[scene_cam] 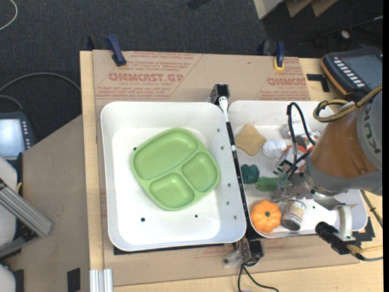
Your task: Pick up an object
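Observation:
The right bin holds several small objects. A tan block lies near its back left, with a white lump beside it. A dark teal piece and a green piece sit in the middle. An orange pumpkin rests at the front, next to a small jar lying on its side. My gripper reaches down from the orange-banded wrist into the middle of this bin, just right of the green piece and above the jar. The arm hides the bin's right half.
The left bin holds a green divided plate. Black cables loop off the wrist over the right bin's back. A black rail runs between the two bins. Blue clamps hold the board's far edge.

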{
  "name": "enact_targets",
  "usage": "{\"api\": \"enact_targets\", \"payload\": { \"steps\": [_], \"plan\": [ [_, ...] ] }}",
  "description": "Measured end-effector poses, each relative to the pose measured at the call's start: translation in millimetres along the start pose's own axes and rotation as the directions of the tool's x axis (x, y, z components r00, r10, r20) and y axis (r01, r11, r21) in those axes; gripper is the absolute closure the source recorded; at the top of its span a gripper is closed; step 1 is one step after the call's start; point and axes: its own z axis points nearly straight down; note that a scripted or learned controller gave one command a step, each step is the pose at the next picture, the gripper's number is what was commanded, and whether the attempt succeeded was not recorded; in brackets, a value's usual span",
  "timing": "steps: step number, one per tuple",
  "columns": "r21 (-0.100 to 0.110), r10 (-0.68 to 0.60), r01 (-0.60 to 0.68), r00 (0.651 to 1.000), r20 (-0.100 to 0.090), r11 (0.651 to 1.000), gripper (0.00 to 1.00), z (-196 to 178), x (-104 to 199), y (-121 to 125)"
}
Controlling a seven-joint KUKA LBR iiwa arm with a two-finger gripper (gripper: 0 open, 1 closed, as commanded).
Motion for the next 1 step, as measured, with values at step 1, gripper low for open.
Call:
{"api": "enact_targets", "payload": {
  "steps": [1],
  "plan": [
    [-0.007, -0.003, 0.003, 1.000, 0.002, 1.000, 1.00, -5.0, -34.0, 2.8]
  ]
}}
